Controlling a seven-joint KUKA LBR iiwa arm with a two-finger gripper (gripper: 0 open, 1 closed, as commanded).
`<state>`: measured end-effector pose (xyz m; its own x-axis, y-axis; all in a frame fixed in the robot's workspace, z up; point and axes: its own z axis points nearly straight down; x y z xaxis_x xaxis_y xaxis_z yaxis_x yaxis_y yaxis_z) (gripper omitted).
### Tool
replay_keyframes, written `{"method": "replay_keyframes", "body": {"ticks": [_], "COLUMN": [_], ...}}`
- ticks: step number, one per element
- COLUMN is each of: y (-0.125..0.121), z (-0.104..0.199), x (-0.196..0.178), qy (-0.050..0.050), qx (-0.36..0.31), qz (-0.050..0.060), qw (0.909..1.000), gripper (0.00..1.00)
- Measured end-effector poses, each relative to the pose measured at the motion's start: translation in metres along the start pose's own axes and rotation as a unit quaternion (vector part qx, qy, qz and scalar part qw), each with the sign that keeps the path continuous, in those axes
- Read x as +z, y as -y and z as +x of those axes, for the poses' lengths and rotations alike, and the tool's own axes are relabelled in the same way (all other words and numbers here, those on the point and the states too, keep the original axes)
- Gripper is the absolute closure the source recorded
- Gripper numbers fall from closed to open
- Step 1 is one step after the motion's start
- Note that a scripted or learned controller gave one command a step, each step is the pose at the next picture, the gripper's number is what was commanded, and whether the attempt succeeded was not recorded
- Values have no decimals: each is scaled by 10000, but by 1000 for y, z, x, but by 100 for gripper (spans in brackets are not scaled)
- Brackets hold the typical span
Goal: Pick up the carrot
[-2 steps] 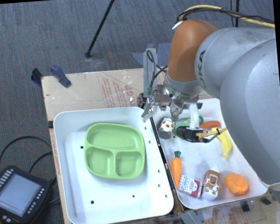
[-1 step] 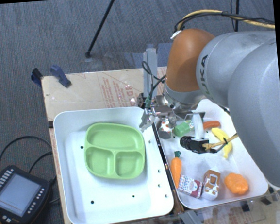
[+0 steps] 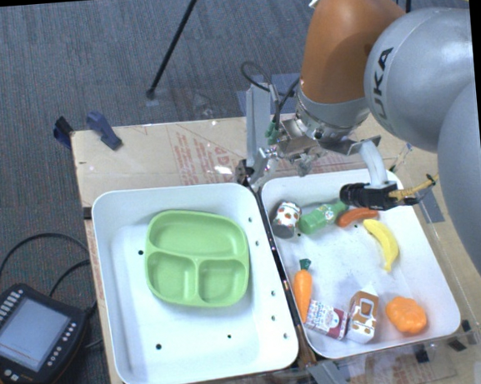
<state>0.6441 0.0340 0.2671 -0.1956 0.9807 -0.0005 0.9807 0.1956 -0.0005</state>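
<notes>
Bench: tan board top (image 3: 178, 150) carrying two shallow white bins side by side. The left-hand white bin (image 3: 128, 339) holds a light green three-compartment plastic plate (image 3: 198, 257), set toward the bin's far edge. The right-hand white bin (image 3: 428, 279) holds all the small items.

The orange carrot with green top (image 3: 303, 287) lies flat in the right-hand white bin, just beside the wall it shares with the other bin and about midway along that wall. Its green end points to the far edge.

The gripper (image 3: 290, 156) hangs over the far corner of the right-hand bin on the shared-wall side, well apart from the carrot. Released or clenched: can't tell from this angle.

Along that bin's far edge:
- a round silver-white ball (image 3: 286, 216)
- a green plastic bottle (image 3: 322, 216) on its side, just beside the ball
- a red-orange sausage-shaped piece (image 3: 357, 216) at the bottle's other end

A yellow banana (image 3: 385, 243) lies toward the outer wall. At the near edge a red-and-white small carton (image 3: 323, 318) and a brown-and-white small carton (image 3: 363, 315) touch each other. An orange rounded lump (image 3: 406, 315) sits in the near outer corner.

Room: dark grey carpet floor (image 3: 15, 98). A black teach pendant with grey screen (image 3: 27, 335) sits on the carpet off the bench's near left corner, with a black cable (image 3: 28, 247) looping beside it. A thin black rod (image 3: 173, 42) slants across the carpet beyond the far edge. A blue clamp-like piece (image 3: 103, 129) sits at the bench's far left corner.
</notes>
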Motion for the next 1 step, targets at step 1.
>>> {"method": "replay_keyframes", "body": {"ticks": [1], "y": [8], "z": [-39], "x": [43], "qy": [-5], "qx": [-368], "qz": [13], "qw": [9993], "gripper": [0]}}
